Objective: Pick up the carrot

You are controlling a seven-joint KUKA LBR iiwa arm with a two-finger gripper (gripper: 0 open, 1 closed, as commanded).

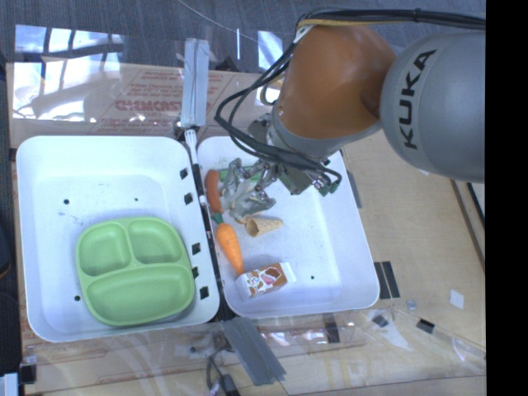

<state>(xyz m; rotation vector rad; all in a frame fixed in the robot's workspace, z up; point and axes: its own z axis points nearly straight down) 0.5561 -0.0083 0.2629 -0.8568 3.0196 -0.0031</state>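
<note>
The carrot point(229, 247) lies in the right bin point(346, 254), close against its left wall and towards the near side, its thick end pointing far and its tip pointing near and slightly right. Just beyond it, to the right, sits a small ice-cream cone point(262, 224), and nearer, to the right of the carrot's tip, lies a small carton point(266, 280) with a brown and white print. A second orange-red piece point(214, 190) rests further back along the same wall. The gripper point(244, 190) hangs over the far left part of this bin, above and beyond the carrot, with nothing seen between its fingers; how wide they stand I cannot tell. The left bin point(49, 180) holds a green divided plate point(134, 269) in its near half.
</note>
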